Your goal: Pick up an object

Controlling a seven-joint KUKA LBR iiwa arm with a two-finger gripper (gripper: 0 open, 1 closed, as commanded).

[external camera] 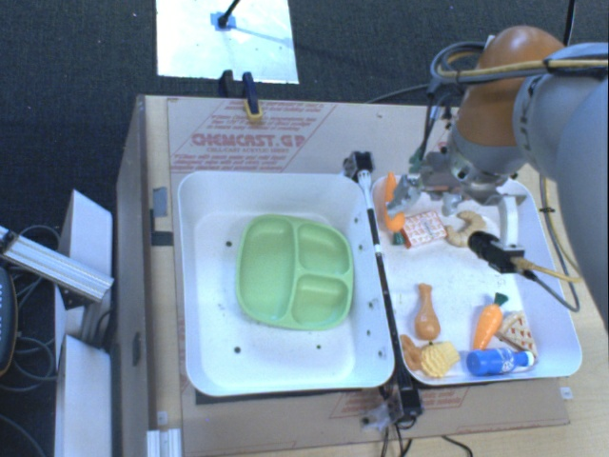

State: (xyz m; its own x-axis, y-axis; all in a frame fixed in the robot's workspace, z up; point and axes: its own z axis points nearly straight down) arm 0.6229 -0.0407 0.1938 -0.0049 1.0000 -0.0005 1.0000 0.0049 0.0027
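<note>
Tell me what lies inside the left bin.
Inside the left bin lies one green divided plate, its compartments bare. Whatever sits under the plate is covered and cannot be seen.

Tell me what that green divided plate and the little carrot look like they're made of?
The green divided plate looks like molded plastic: one even pale green, soft rounded rims, a dull sheen. The carrot seems to be toy food, probably plastic or rubber: flat orange with a neat green top and no natural texture. At this size I cannot tell hard from soft.
</note>
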